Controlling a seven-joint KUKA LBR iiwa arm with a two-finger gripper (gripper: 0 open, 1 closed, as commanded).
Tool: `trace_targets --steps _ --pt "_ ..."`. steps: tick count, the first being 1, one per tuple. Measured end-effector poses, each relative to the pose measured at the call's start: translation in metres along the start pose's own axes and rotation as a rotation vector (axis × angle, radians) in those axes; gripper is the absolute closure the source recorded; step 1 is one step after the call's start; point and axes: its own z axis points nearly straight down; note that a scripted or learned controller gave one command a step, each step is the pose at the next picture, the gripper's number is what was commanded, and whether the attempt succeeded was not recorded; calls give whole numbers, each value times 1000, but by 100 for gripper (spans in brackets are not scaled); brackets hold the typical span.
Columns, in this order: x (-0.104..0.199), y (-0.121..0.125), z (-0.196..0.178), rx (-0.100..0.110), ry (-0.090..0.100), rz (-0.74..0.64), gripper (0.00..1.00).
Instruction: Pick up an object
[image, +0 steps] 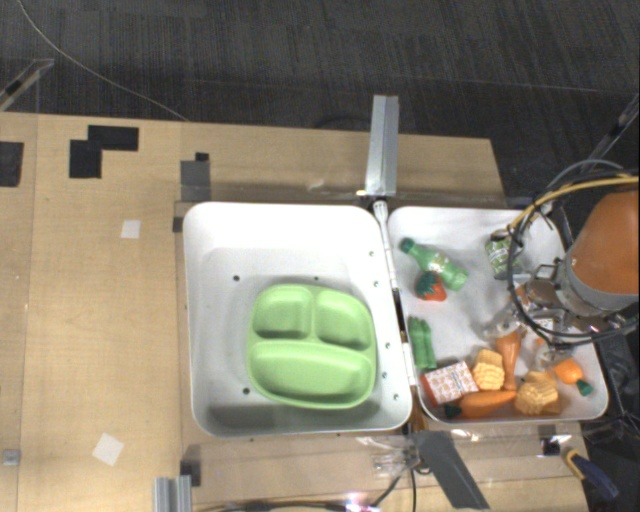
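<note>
- Gripper (520, 322) hangs over the right bin (470, 225), fingers' state unclear.
- Toy food clusters at its six o'clock.
- Green plate (310, 345) fills the left bin (215, 300).

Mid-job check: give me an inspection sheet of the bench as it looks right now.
Surface: wooden bench bearing two white bins.
Job's things: right bin holds a green bottle, strawberry, carrot, corn, small printed box.
Clutter: left bin holds a green divided plate.
Grippers: arm over the right bin; fingers unclear.
Cables: black and yellow loops around the wrist.
Surroundings: dark carpet.
</note>
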Motion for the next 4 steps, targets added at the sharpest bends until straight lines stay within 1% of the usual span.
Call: trace_targets --steps 1,2,3,4 --pt "-23 69 -2 5 -3 -186 0" --pt "0 54 -2 6 -3 -587 0" --pt "0 44 -1 0 -4 -711 0" --pt "-11 62 -2 8 1 -856 0"
